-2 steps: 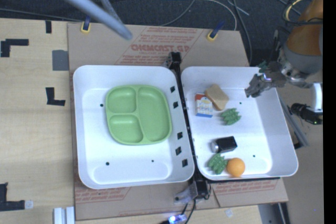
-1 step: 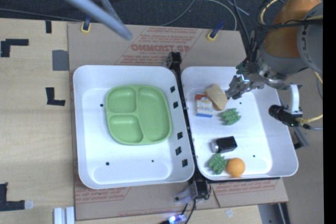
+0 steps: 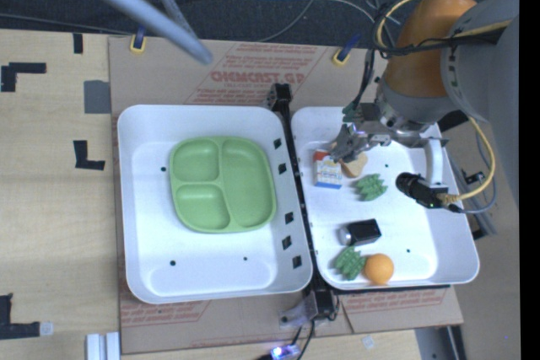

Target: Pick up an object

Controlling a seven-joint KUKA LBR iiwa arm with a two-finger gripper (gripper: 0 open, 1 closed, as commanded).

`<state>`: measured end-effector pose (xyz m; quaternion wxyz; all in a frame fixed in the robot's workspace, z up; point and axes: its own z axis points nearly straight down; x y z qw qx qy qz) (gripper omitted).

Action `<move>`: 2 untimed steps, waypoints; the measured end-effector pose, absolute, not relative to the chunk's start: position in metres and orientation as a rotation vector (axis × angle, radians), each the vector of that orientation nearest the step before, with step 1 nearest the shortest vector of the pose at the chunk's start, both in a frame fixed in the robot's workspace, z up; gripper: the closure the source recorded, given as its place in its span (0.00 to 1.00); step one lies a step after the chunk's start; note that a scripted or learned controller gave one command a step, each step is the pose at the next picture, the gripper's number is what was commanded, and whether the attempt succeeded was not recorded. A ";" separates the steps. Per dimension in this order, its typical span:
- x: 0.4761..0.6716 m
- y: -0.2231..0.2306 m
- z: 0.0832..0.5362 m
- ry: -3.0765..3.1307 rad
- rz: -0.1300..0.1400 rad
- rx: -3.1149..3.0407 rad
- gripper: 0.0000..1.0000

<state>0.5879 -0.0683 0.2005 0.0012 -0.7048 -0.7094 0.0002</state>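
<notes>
My gripper (image 3: pixel 348 149) hangs over the upper left part of the right bin (image 3: pixel 447 261). Its tips are just above a small tan block (image 3: pixel 355 165) and beside a small carton (image 3: pixel 327 172) with blue, white and red print. A green toy (image 3: pixel 369 187) lies right of the carton. Lower down rest a black box (image 3: pixel 361 232), a second green toy (image 3: pixel 348 263) and an orange ball (image 3: pixel 379 268).
The left bin (image 3: pixel 143 249) holds a green divided plate (image 3: pixel 224 183). A black cylinder (image 3: pixel 418 189) on the arm's side hovers over the right bin's right half. Cables loop behind the bins.
</notes>
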 end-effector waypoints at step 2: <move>0.571 0.037 0.226 -2.228 -0.001 -2.213 1.00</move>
